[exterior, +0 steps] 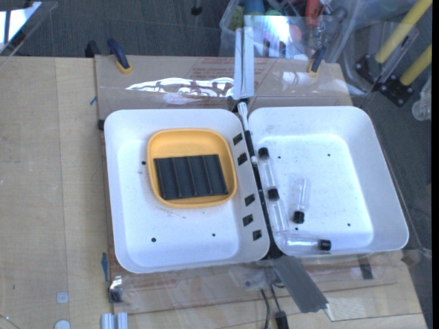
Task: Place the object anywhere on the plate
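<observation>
A yellow square plate (pixel 193 138) with rounded corners lies in the left white bin (pixel 127 204), towards its back. A dark grey ribbed rectangular object (pixel 190 176) rests flat on the plate, covering most of its inner floor. Nothing touches the object.
The right white bin (pixel 357 149) holds several clear tubes with black caps: one by the divider (pixel 265 168), one near the middle (pixel 301 196) and one along the front wall (pixel 306 242). Black clips (pixel 247 199) line the seam between the bins. A clear box of clutter (pixel 302 9) stands behind.
</observation>
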Robot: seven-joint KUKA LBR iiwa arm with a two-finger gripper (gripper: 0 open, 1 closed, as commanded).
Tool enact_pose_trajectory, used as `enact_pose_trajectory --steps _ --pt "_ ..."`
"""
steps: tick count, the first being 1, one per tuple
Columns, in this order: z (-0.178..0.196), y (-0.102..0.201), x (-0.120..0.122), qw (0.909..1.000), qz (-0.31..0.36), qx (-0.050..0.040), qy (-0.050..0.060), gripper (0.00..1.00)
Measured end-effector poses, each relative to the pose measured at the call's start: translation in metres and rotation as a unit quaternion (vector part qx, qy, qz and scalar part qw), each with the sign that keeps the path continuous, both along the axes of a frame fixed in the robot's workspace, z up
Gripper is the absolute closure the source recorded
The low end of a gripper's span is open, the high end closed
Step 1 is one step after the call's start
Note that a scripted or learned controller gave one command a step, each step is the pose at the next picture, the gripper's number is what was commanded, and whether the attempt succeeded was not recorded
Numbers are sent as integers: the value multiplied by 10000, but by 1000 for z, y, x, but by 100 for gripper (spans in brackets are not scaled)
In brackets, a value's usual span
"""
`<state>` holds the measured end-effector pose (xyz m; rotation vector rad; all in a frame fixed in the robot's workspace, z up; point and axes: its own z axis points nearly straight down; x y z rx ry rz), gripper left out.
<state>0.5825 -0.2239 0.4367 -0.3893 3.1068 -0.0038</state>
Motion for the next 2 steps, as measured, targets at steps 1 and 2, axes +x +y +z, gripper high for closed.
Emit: enact_pose_trajectory --steps 1,2 --pt "0 0 68 9851 1717 -10 -4 100" --pt "0 2 86 9379 3469 -23 -4 100"
